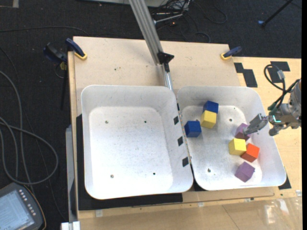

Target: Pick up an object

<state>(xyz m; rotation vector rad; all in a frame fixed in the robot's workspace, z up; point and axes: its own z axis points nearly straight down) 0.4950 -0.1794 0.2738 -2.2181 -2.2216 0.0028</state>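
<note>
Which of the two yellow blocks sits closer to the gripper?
The yellow block touching the orange block, just below the gripper. The other yellow block sits farther left, under a blue block.

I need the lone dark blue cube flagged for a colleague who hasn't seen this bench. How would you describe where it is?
Look at the right-hand white bin, then along its left wall near the divider between the two bins. The dark blue cube sits there alone, lower left of a yellow cube that has another blue cube behind it. It is the block farthest from the gripper.
</note>
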